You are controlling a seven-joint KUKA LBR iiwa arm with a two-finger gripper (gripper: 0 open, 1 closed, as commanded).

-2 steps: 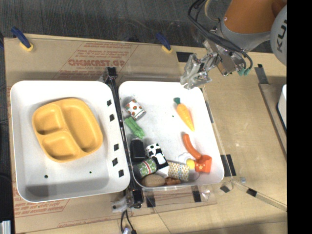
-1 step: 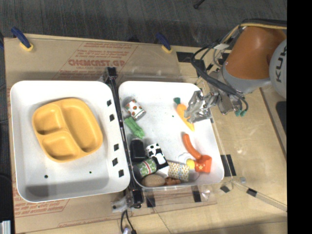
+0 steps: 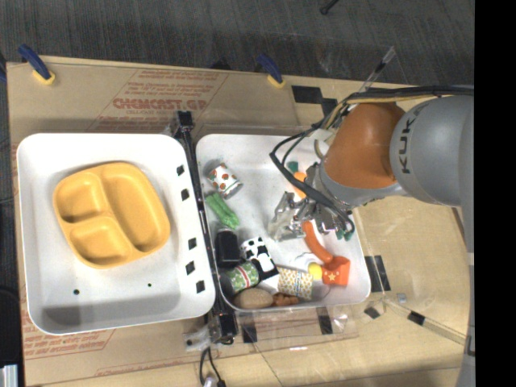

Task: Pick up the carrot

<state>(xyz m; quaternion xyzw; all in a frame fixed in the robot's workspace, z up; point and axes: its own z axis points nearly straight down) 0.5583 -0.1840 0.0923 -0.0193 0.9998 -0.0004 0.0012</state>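
While the cardboard-covered bench point(image 3: 242, 95) carries both bins side by side, the grey arm point(image 3: 431, 156) with its orange band point(image 3: 363, 147) reaches in from the right over the right bin point(image 3: 250, 147); the left bin point(image 3: 32, 216) holds a yellow divided tray point(image 3: 111, 212), lying flat near its middle; the gripper point(image 3: 292, 216) hangs low over the middle of the right bin, metal parts and cables crowding it, and whether it is wide, narrow or clamped on anything I cannot tell; the carrot point(image 3: 317, 244), orange and slightly curved, lies just beside the gripper toward the bin's lower right, its lower end near an orange-red block point(image 3: 337, 272); a green pod-like toy point(image 3: 222, 212) lies left of the gripper; a small patterned can point(image 3: 223, 180) sits above it; a cluster of small items point(image 3: 262, 276) crowds the bin's near edge.
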